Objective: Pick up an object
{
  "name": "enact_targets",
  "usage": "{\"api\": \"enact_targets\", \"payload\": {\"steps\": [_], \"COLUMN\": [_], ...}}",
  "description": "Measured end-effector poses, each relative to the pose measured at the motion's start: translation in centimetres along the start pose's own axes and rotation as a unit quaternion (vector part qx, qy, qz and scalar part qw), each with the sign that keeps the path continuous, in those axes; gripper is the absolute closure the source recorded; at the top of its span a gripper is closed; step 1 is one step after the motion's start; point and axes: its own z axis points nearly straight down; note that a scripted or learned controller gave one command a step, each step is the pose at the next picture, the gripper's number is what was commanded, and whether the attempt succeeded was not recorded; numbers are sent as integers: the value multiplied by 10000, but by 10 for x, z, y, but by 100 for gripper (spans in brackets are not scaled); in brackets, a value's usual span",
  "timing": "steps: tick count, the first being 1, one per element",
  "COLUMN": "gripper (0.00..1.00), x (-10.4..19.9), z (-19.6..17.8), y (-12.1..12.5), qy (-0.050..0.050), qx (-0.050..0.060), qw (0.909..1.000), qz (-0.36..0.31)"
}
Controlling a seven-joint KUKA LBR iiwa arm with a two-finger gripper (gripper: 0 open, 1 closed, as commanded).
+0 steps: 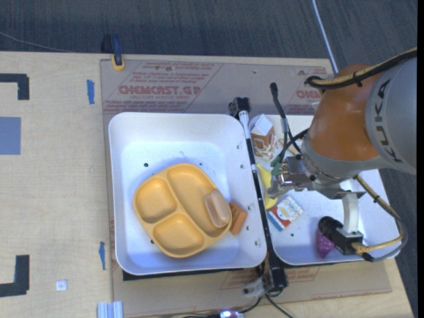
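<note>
- Two white bins sit side by side on the bench; we note them left to right.
- The left bin (126,177) holds a yellow divided plate (173,211), lying flat and slightly turned. A tan bread roll (216,208) rests on the plate's right edge, and a small orange-brown piece (238,217) lies just beside it, against the bin's right wall.
- The right bin (377,240) holds the smaller items. A small brown-and-white carton (264,136) stands near the divider at the far end. A yellow item (265,176) lies below it, partly hidden by the wrist.
- A flat white packet with red and blue print (286,212) lies on the bin floor, just below the wrist hardware.
- A purple object (323,245) sits near the front wall, touching a black fitting on the arm's cabling.
- The arm (351,124) covers the middle of the right bin. The gripper (289,176) appears to sit low over the yellow item and the packet. We cannot tell how far the pincer is open or whether it has hold of anything; the wrist hides it.
- Judgement: the pick is not yet confirmed. Candidate targets are the yellow item or the packet beneath the wrist.
- To do the step well, we would centre over one item only, keep clear of the divider, and lift straight up, slowly.
- Risk: the flat packet may slip.
</note>
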Motion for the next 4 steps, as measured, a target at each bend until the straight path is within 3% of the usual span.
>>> {"api": "enact_targets", "payload": {"steps": [3, 4], "gripper": [100, 100], "x": [1, -69], "z": [-30, 12], "y": [4, 2], "qy": [-4, -2], "qx": [-49, 42], "qw": [10000, 10000], "qz": [-12, 10]}}
